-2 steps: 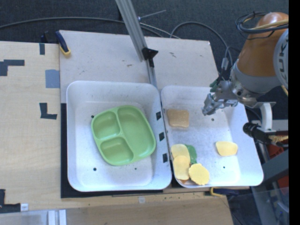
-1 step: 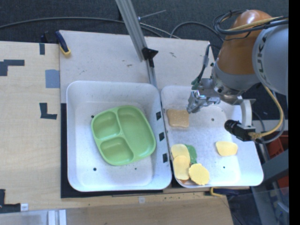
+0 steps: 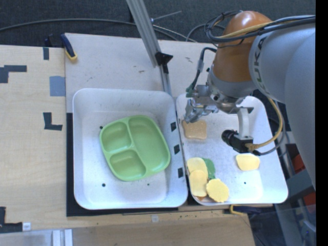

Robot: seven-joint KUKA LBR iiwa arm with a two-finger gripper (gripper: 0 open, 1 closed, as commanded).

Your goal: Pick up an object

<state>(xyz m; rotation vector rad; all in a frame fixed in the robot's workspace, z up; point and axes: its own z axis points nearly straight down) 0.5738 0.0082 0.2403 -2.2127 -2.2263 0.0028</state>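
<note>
Right bin (image 3: 266,188) as landmark: arm (image 3: 287,65) above its far half; green tray (image 3: 136,147) left of it; gripper (image 3: 193,114) at its far-left corner, grip state unclear, touching tan bread slice (image 3: 195,130); slice looks light, soft, flat, best pinched across edges

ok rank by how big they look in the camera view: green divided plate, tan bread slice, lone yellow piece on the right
1. green divided plate, clearly largest
2. tan bread slice and lone yellow piece: look about alike, not ranking them
</note>
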